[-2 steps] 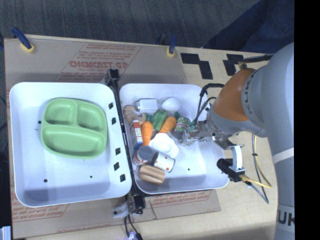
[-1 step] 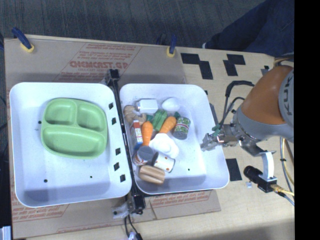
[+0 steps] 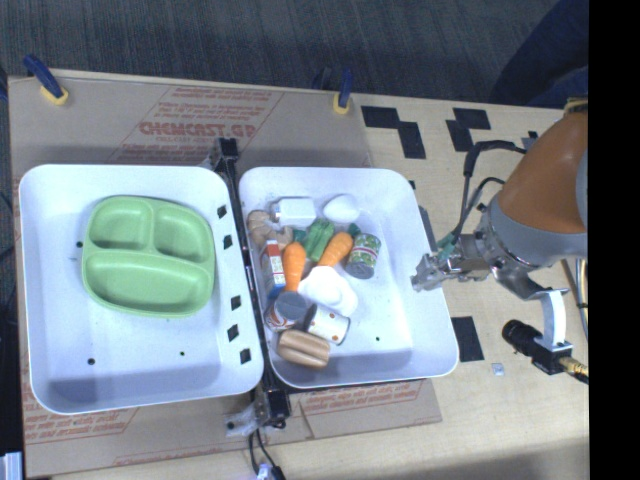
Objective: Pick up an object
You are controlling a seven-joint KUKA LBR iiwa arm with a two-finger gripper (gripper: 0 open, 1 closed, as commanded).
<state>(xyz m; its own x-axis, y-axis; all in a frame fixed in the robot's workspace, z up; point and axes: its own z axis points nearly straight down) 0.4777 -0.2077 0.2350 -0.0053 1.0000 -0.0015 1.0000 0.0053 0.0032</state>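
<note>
The right bin [image 3: 392, 320] holds a heap of toy food along its left side: two orange carrots [image 3: 334, 249], a green vegetable [image 3: 317, 236], a small can [image 3: 364, 256], white pieces [image 3: 328, 288], a brown bread roll [image 3: 303, 348] and a dark round lid [image 3: 291, 309]. My gripper [image 3: 432, 270] hangs at the right rim of this bin, to the right of the can and apart from the heap. Nothing shows between its fingers.
The left bin [image 3: 50, 368] carries a green divided plate [image 3: 150, 256]. A black clip strip [image 3: 240, 268] joins the two bins. The arm's orange and grey body [image 3: 545, 198] fills the right side, with cables and a black fitting [image 3: 535, 343] on the bench below it.
</note>
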